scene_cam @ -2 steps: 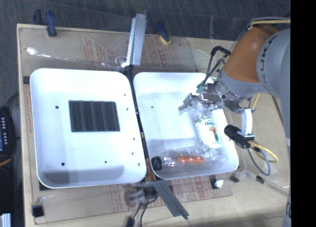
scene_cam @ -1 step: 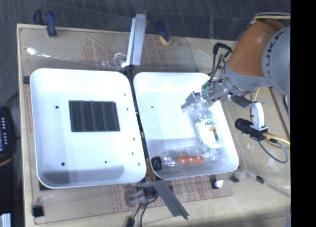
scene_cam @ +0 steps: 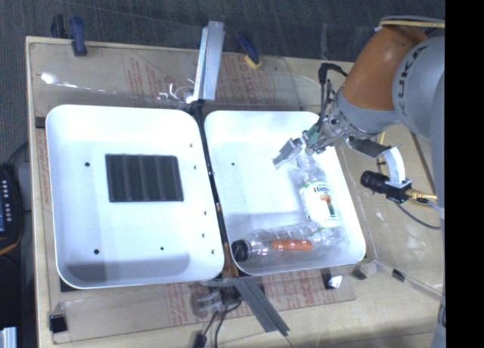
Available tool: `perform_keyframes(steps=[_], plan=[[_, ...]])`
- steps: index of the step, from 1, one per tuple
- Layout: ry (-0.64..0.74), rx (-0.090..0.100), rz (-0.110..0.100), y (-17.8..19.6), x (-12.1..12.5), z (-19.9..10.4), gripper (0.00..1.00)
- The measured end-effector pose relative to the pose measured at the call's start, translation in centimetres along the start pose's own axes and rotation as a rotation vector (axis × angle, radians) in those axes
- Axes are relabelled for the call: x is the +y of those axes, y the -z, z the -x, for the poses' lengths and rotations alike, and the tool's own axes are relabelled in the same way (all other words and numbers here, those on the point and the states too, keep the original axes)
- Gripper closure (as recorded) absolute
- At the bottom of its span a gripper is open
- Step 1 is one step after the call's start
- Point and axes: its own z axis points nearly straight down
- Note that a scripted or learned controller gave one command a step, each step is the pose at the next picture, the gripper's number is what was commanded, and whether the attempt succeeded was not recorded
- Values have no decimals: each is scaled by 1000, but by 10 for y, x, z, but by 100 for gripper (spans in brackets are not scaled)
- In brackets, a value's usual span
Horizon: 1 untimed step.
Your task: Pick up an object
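Beside gripper (scene_cam: 296, 150), perhaps two bottles (scene_cam: 318, 199).

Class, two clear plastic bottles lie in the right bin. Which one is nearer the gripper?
The white-labelled bottle along the bin's right wall, lying just below the gripper. The black-capped bottle lies farther away, along the front wall.

A: bins (scene_cam: 68, 123) white, left one has dark grey ribbed panel (scene_cam: 144, 178)?
B: yes. clear bottle (scene_cam: 281, 243), black cap, orange inside; second bottle (scene_cam: 318, 195) white label, orange mark. arm (scene_cam: 393, 74) grey, orange band
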Motion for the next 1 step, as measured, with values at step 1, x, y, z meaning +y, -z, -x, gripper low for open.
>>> perform_keyframes(steps=[1], plan=[[287,0,0,39,22,-12,0]])
